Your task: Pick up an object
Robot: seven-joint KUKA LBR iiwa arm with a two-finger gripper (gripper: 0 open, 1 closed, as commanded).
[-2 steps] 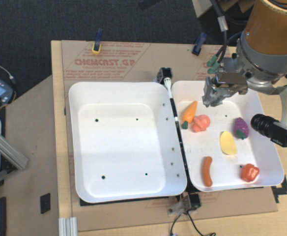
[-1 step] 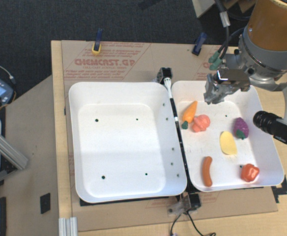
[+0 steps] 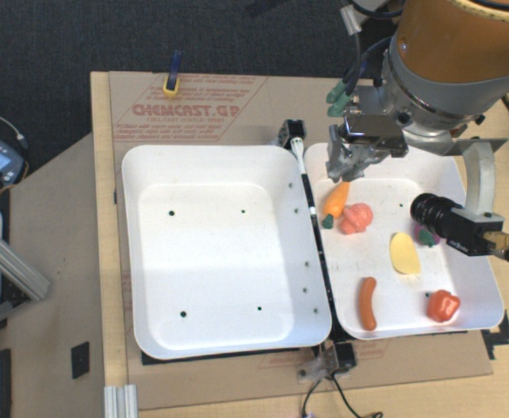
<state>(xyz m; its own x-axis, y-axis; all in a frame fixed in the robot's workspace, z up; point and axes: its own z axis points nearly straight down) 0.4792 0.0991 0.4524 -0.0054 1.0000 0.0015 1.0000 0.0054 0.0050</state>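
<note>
Carrot point(image 3: 335, 200) (orange, tilted) lies in the right bin point(image 3: 477, 316) with the tool point(image 3: 342, 171) touching its top; finger state unclear.

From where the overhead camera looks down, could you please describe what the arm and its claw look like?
The arm is a thick rounded cylinder with a broad orange band above a grey wrist section. Dark cables run down its left side, past teal-green fittings, to a boxy metal mount. Below that hangs the claw, small and made of grey metal. A black cylindrical part on a pale curved bracket sticks out beside the wrist.
</note>
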